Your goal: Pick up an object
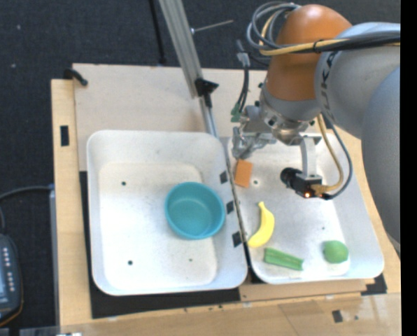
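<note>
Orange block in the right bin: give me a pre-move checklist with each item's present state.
1. End effector above the orange block: ok.
2. Block between its fingers: cannot tell.
3. Block clear of the banana: ok, apart.
4. Block clear of the bin wall: not ok, close beside it.
5. Green pod and green ball out of the way: ok.
6. Blue bowl in the other bin: ok.

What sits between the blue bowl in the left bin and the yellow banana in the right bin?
In the camera view, the adjoining white rims of the two bins run between the round blue bowl and the yellow banana; no loose object lies there.
</note>
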Motion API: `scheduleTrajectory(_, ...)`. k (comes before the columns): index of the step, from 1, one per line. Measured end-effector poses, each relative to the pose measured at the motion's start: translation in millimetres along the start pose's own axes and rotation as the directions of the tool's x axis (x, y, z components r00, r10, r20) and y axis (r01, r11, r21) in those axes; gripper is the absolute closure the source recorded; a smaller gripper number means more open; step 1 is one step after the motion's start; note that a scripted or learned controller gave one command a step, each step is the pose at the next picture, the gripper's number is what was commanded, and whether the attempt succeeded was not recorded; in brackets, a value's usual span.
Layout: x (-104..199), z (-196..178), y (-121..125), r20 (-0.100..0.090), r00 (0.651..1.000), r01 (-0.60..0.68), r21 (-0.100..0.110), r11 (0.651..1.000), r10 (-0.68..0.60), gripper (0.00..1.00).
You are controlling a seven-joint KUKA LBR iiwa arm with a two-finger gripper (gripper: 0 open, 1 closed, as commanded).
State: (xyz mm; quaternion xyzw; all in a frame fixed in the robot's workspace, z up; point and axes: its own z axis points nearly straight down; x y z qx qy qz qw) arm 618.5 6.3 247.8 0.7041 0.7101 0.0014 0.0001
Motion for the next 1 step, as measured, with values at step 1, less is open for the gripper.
scheduleTrajectory(1,50.8,8.6,12.7,0.001,1.000,-0.001,0.001,1.000,0.001,1.00)
